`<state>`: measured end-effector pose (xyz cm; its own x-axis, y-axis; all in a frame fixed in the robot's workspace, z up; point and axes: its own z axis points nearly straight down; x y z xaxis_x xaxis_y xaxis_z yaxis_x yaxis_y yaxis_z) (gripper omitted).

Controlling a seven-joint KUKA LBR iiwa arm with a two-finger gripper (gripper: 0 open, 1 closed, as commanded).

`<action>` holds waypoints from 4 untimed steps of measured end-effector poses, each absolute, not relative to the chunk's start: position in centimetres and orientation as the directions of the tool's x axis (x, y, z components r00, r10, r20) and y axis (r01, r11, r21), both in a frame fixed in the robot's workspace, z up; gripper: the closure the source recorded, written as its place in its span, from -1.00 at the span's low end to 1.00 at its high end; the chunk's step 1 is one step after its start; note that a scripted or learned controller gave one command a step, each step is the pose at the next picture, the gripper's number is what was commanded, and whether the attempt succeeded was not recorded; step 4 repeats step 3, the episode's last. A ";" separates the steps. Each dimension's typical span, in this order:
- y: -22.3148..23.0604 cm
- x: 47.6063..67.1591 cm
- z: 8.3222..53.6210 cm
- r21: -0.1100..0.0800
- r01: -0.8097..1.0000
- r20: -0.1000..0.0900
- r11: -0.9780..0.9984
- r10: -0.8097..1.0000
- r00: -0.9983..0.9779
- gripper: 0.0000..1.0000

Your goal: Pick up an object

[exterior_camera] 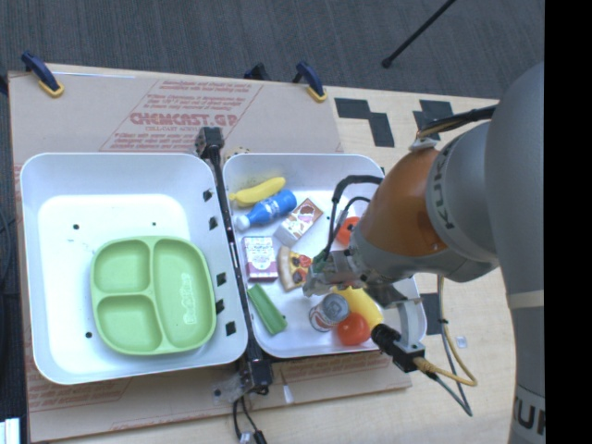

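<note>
Over the right bin (277, 345), the pincer (326, 276) hangs low among the clutter; its grip cannot be told. Just left lies a picture card (294, 268), farther left a green block (266, 309), and below right a red ball (351, 329).

Green tray (153, 295), yellow banana (258, 191), blue bottle (268, 209).

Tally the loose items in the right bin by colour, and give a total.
Yellow: 2, banana and yellow piece
Blue: 1, bottle
Green: 1, block
Red: 1, ball
Printed cartons/cards: 3
Silver-red round item: 1
Total: 9 visible; the arm may hide more.
</note>
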<state>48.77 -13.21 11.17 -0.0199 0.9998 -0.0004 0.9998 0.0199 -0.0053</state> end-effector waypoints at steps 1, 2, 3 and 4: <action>-9.0 54.6 29.0 0.004 1.000 -0.001 0.007 1.000 -0.007 1.00; -9.0 54.5 28.9 0.001 1.000 -0.001 0.007 1.000 -0.007 -1.00; -0.1 56.8 34.1 0.003 1.000 0.001 0.008 1.000 -0.008 -1.00; -0.1 56.8 34.1 0.003 1.000 0.001 0.008 1.000 -0.008 -1.00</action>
